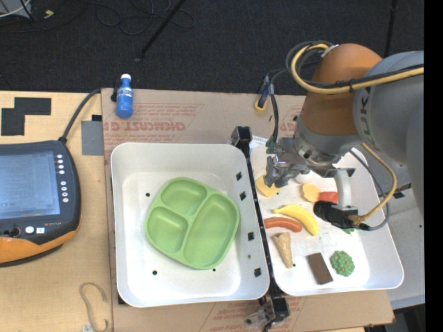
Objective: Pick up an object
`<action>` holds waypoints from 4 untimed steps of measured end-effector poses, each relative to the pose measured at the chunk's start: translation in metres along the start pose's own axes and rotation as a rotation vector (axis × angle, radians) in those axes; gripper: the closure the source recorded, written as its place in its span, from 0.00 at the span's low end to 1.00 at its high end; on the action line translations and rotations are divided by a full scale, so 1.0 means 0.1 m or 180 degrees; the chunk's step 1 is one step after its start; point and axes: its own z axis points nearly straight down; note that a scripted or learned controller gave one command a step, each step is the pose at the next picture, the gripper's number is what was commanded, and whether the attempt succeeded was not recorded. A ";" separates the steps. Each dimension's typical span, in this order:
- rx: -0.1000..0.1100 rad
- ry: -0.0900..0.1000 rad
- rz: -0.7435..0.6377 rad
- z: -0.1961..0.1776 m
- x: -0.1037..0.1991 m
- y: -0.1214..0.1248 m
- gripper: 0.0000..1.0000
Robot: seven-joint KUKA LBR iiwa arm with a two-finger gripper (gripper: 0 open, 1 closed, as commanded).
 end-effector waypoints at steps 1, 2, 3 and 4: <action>-0.0004 -0.0001 0.0005 -0.06 -0.03 -0.04 1.00; -0.0011 -0.0002 0.0001 -0.05 -0.01 0.13 1.00; -0.0003 -0.0004 0.0003 0.00 -0.02 0.11 1.00; -0.0012 -0.0003 0.0006 -0.17 -0.07 0.10 1.00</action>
